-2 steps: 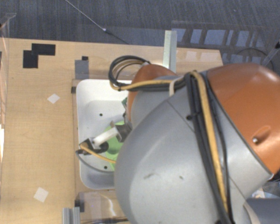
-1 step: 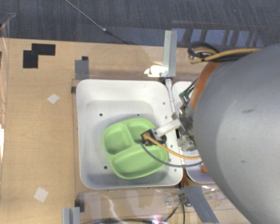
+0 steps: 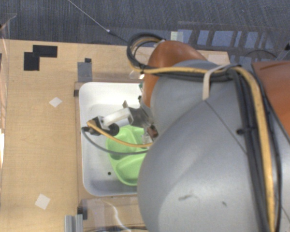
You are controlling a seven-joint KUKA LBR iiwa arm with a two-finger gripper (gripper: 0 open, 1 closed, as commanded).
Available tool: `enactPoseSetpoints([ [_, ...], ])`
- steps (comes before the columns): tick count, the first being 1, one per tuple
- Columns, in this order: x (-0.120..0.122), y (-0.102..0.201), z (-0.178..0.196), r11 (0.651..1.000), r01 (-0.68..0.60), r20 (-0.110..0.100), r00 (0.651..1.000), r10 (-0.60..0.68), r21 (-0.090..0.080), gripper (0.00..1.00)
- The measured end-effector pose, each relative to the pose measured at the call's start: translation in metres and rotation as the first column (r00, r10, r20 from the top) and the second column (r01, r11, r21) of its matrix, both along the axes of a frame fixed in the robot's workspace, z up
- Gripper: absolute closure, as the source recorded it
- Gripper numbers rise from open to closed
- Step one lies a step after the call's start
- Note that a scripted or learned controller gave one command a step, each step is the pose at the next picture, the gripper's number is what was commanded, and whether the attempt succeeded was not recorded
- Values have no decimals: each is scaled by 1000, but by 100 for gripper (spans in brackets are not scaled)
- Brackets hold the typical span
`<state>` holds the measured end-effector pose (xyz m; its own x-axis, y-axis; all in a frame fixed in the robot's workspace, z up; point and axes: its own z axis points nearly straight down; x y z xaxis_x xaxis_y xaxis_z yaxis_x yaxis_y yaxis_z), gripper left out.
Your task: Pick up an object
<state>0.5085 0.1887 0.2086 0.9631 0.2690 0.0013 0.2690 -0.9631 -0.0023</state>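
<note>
Though the grey arm [image 3: 208,153] hid much of the scene, the worktop [image 3: 38,149] stretched away to the claw's left, and the white bin [image 3: 93,178] lay beneath the claw [image 3: 146,127]. A green bowl-like thing [image 3: 128,166] sat just below and left of the claw, perhaps touching it. Whether the claw was clenched or released, I could not tell. A sound grasp probably meant straddling the green rim squarely, then lifting straight up.

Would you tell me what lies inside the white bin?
A green object lies in the bin, partly under the arm. The arm covers the bin's right side, so anything there is hidden.
</note>
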Motion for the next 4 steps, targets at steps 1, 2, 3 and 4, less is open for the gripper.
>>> enactPoseSetpoints([
  [1, -11, 23, -96, 1000, -6, 26, 1000, 6, 11, 100],
  [2, 30, 45, 2, 998, 70, 0, 998, -70, 0, 100],
  [3, -20, 11, -33, 1000, -10, -3, 1000, 10, -3, 100],
  [4, 17, 45, -98, 999, 46, 30, 998, -47, 13, 100],
])
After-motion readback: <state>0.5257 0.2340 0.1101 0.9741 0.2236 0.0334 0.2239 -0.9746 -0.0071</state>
